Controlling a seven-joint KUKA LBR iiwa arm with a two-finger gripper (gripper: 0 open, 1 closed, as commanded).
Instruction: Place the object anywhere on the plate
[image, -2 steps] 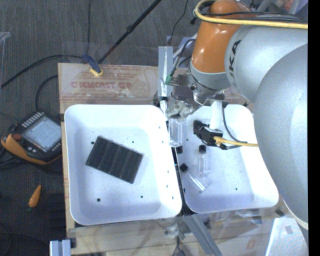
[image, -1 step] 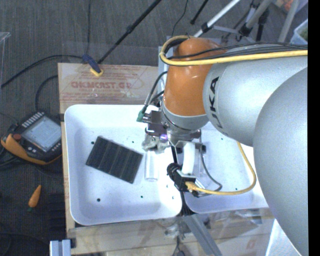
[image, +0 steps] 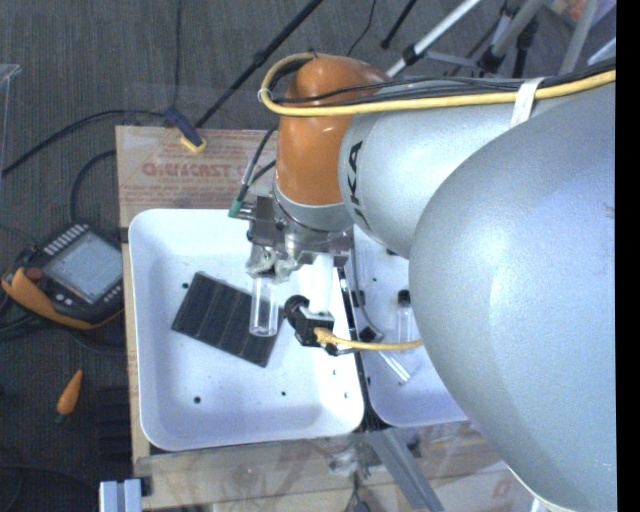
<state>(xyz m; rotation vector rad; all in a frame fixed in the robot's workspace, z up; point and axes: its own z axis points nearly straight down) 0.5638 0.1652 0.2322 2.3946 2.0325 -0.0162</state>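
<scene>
A: Two bins, one plate. Where's everything rn?

B: Dark ribbed plate (image: 210, 312) lies flat in the left bin (image: 150, 300), a bit left of centre and skewed. The gripper (image: 263, 318) hangs over the plate's right edge, tip at or just above the surface.

A: Carrying anything?

B: Can't tell. The tip looks see-thru against the dark ribs, so released or clenched, no idea. I can't make out an obj in it either. Loose candidates are a small dark bit (image: 403, 297) and a pale stick (image: 396, 368) in the right bin (image: 400, 400), near the divider and well apart from the plate. Which one is the obj, if either, unsure.

A: So how to do this step right?

B: IMO, if sth is in the grip, it's over the plate's edge, so nudge left toward the middle first. Then go low and let go gently so nothing slides off the ribs. If the grip's empty, head to the right bin, pick, and verify the hold before travelling. Also keep the yellow cable (image: 365, 346) by the wrist off the plate.

A: Any writing?

B: Red print on the cardboard sheet (image: 190, 170) behind the left bin reads approx. "Quickcast", but it's blurry, so not sure. Letters "KA" show on the arm (image: 352, 190), prob. part of KUKA. The pendant (image: 85, 270) off to the left has a screen, txt too small to read.
</scene>
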